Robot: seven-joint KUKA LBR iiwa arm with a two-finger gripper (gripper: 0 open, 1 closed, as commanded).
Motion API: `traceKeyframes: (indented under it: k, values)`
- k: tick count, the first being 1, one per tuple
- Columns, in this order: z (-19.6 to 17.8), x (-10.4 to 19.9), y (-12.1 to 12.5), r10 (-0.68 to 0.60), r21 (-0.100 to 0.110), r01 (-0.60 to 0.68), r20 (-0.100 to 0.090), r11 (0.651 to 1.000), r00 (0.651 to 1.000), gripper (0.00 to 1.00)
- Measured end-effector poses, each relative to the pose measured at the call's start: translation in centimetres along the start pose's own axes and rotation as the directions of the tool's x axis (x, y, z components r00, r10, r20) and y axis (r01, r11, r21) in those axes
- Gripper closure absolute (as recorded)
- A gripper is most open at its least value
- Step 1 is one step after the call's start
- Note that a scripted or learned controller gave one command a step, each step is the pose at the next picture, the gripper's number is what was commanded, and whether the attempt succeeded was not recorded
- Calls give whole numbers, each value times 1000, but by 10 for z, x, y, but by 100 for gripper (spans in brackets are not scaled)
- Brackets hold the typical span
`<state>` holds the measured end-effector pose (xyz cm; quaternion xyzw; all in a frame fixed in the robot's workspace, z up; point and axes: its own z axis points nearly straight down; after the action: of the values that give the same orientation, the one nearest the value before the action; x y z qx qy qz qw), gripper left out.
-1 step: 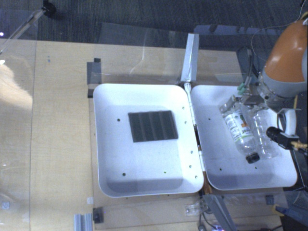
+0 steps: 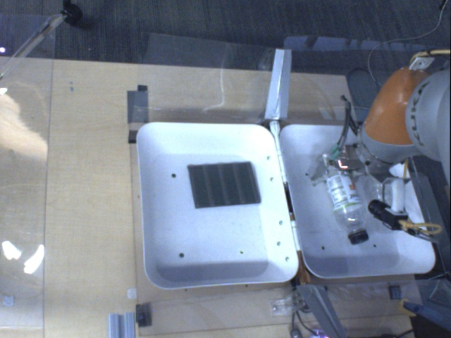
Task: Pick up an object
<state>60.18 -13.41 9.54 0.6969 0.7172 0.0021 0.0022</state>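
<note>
Hovering over the far part of the right bin (image 2: pixel 416 258), the gripper (image 2: pixel 338 163) is sitting just at the far end of a clear plastic bottle (image 2: pixel 344 196). Whether it is spread, pressed together or pinching anything cannot be told from this slanted view, as that spot is a small tangle of metal and glare.

The bottle is lying on its side on the floor of the right bin. It is running from far to near and tilting slightly to the right. It is wearing a pale label around its middle, and its black cap (image 2: pixel 358 236) is pointing toward the near wall. Its base is lying right at the gripper, but it is not clear whether they are touching.

The left bin (image 2: pixel 211 248) is holding one dark grey ribbed pad (image 2: pixel 224 184), rectangular and lying flat near the middle of the floor, well apart from every wall.

Counting up, two white bins are standing side by side on the wooden tabletop (image 2: pixel 84 189), almost touching along their shared edge. One bottle is lying in the right bin and one pad in the left.

The arm (image 2: pixel 431 115) is reaching in from the right and leaning down toward the left. Its orange band (image 2: pixel 390 108) is showing above the wrist, over the far right corner of the right bin.
</note>
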Motion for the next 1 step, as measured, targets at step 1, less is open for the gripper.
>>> traceKeyframes:
  k: [1]
  values:
    - [-11,1,2,-1,-5,1,0,1000,1000,100]
